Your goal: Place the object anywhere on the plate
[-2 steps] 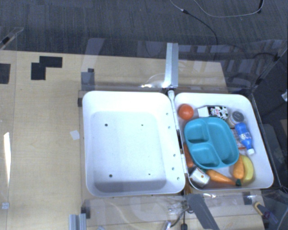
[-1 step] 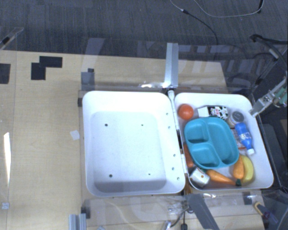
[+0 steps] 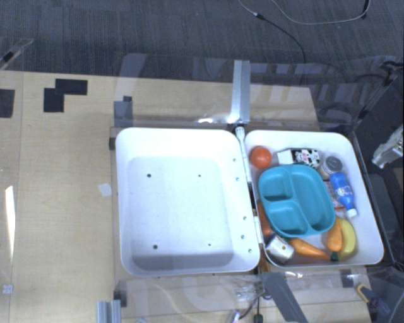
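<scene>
Crowding the teal plate point(image 3: 297, 200), carrot point(image 3: 309, 248) and banana point(image 3: 346, 236) invite a mispick; claw point(image 3: 390, 151) state can't be told.

A pale wooden bench point(image 3: 57, 208) with black markings point(image 3: 65, 93) meets dark grey carpet point(image 3: 158, 28), where a thin cable point(image 3: 303, 19) loops.

Pale grey, hard-edged piece of the arm point(image 3: 389, 150) at the view's right edge, flat-faced and slanted, brighter on top, darker in shadow beneath, too cropped to tell any markings.
</scene>
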You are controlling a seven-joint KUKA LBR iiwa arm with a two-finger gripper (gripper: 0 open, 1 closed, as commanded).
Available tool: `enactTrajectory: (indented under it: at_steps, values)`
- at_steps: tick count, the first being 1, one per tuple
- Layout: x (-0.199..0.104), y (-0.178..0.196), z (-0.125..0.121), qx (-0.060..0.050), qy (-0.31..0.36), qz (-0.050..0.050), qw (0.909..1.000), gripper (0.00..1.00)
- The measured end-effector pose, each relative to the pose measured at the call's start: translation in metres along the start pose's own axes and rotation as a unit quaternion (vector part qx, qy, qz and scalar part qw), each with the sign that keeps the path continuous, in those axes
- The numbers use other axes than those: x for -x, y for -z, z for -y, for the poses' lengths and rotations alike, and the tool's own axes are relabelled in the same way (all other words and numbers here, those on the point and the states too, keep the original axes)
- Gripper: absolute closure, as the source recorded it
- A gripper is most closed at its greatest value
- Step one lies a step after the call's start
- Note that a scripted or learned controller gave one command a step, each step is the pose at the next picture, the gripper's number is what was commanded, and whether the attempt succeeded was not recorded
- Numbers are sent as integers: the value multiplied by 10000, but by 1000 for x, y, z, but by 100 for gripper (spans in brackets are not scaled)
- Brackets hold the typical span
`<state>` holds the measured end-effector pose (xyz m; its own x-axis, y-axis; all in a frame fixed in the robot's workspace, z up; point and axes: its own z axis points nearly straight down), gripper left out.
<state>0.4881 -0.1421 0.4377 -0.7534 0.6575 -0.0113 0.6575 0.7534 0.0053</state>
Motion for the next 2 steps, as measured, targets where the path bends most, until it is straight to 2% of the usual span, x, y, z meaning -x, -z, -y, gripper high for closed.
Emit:
enactTrajectory:
  at_steps: [1,2]
  values:
    - [-52,-131,-58,0,605,-24,9982,100]
    - [-45,-3,-57,6,1598,-14,9872,100]
